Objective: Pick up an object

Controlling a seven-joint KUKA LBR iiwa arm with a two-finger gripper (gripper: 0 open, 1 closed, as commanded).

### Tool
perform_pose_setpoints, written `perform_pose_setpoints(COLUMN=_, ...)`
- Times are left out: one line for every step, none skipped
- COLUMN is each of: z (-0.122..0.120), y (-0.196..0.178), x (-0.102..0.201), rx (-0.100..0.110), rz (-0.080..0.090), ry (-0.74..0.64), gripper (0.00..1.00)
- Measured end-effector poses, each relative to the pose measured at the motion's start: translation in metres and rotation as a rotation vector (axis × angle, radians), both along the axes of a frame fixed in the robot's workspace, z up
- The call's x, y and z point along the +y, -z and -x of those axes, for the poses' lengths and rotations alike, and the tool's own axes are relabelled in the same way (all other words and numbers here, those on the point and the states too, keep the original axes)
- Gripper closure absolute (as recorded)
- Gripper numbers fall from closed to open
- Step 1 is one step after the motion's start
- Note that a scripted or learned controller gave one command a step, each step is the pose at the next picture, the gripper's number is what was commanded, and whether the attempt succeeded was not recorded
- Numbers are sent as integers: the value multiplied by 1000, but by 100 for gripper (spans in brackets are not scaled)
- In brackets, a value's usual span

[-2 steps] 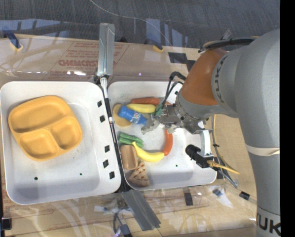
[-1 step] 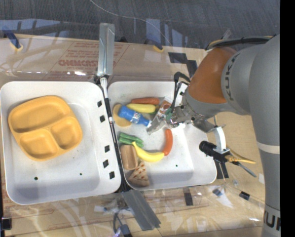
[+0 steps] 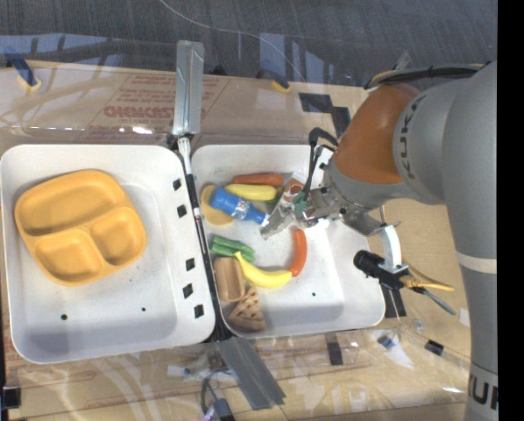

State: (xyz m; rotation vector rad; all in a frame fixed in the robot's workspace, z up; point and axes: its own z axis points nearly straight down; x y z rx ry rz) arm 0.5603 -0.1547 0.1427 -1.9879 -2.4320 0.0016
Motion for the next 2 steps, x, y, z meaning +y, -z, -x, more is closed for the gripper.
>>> perform_pose_setpoints(z=51, y=51, x=-12, rx=1, rz=-2, ry=6, gripper=0)
perform_pose_setpoints(z=84, y=51, x=34, rx=1, rz=-1, ry=127, gripper=0)
